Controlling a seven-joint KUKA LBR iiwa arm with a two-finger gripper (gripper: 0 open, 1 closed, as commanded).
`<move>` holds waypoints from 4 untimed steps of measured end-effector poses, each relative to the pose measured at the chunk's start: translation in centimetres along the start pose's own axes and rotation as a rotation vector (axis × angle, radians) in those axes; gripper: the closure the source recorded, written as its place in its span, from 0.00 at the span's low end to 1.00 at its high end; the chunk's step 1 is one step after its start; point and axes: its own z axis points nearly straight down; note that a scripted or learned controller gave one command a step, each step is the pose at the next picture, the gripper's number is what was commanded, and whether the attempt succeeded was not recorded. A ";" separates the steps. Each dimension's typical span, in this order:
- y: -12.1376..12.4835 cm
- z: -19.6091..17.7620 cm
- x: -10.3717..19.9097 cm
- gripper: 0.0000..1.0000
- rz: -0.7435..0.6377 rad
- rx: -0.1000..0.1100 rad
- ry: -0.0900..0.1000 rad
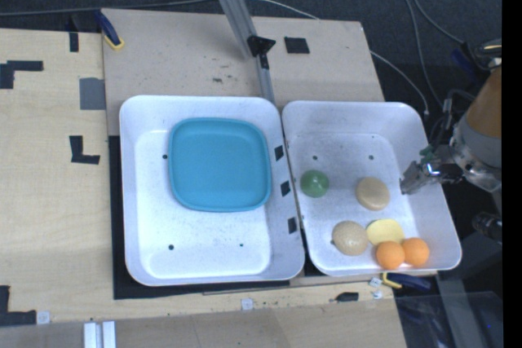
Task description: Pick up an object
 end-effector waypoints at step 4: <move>0.6 -4.9 15.8 1.00 -0.004 0.003 0.002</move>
